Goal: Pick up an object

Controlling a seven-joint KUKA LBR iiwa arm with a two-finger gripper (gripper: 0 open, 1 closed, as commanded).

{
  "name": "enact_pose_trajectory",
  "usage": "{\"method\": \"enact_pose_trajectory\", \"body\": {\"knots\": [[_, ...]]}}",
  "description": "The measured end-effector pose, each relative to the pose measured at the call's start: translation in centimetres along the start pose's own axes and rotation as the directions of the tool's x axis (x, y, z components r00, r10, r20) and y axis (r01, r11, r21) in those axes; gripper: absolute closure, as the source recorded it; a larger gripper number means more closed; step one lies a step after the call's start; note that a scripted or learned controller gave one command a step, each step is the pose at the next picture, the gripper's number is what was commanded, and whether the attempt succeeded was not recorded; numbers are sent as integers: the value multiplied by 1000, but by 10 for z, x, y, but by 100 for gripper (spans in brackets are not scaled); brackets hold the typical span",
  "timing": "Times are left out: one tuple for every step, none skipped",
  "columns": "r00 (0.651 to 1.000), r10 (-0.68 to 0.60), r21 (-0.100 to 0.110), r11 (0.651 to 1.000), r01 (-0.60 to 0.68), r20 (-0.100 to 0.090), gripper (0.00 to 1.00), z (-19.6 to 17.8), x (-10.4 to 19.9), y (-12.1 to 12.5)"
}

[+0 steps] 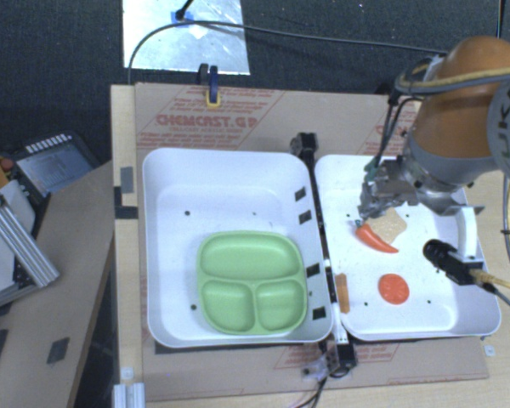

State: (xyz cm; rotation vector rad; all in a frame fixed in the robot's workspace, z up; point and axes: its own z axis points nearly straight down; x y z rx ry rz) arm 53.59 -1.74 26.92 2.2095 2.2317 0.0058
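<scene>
In the right bin lie a red-orange pepper-shaped piece, a beige block touching it from behind, and a flat orange-red disc nearer the front. My gripper hangs low over the bin's far left part, its tip right at the upper end of the pepper piece and next to the beige block. The wrist hides part of the block. Nothing can be seen lifted off the bin floor.
A green three-compartment plate lies in the left bin. A small brown-orange stick rests by the divider between the bins. Cardboard lies under both bins, and a clamp sits at its far edge.
</scene>
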Motion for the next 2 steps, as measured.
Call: {"method": "enact_pose_trajectory", "body": {"knots": [[1000,0,2,1000,0,0,100,5,54,10],[1000,0,2,1000,0,0,100,13,112,35]]}}
